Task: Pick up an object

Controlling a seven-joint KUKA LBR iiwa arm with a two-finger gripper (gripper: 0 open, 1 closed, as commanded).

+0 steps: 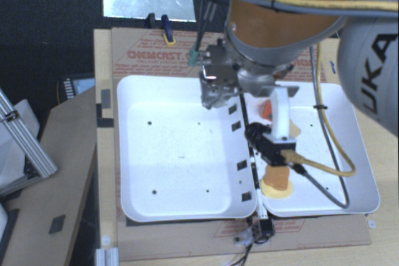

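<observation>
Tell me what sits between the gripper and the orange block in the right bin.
Nothing visible. The gripper hangs over the left bin's far right corner; the orange block lies near the right bin's front-left corner, with the divider between them.

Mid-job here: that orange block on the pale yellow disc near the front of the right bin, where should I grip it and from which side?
Probably grip the orange block across its upright side faces, descending from above. It stands proud of the flat yellow disc, so its sides seem free. A black part of the arm and a yellow cable lie close behind it, so approach from the front.
</observation>
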